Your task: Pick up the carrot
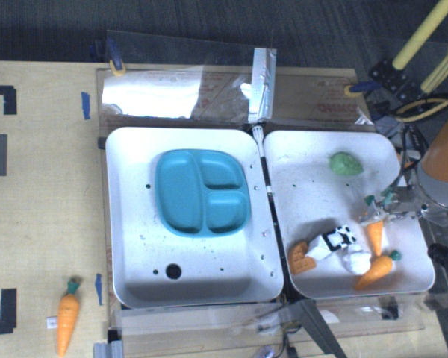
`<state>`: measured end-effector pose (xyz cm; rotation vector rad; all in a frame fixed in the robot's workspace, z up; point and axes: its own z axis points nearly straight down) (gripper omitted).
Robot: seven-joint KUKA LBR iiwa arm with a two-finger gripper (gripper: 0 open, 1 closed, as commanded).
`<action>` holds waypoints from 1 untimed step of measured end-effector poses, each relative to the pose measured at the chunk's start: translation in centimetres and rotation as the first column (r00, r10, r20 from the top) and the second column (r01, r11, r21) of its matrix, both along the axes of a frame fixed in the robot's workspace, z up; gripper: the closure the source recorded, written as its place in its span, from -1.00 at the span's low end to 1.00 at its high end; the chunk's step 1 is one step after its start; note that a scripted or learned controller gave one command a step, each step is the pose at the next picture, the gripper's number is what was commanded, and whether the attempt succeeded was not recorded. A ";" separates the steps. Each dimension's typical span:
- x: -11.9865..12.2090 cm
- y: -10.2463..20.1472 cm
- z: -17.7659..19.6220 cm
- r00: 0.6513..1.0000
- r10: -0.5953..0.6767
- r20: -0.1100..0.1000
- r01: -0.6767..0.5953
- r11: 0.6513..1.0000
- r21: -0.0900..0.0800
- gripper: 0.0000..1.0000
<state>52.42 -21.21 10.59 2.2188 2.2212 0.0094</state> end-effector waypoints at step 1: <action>5.0 8.1 9.6 1.000 -0.029 0.002 0.029 1.000 -0.002 1.00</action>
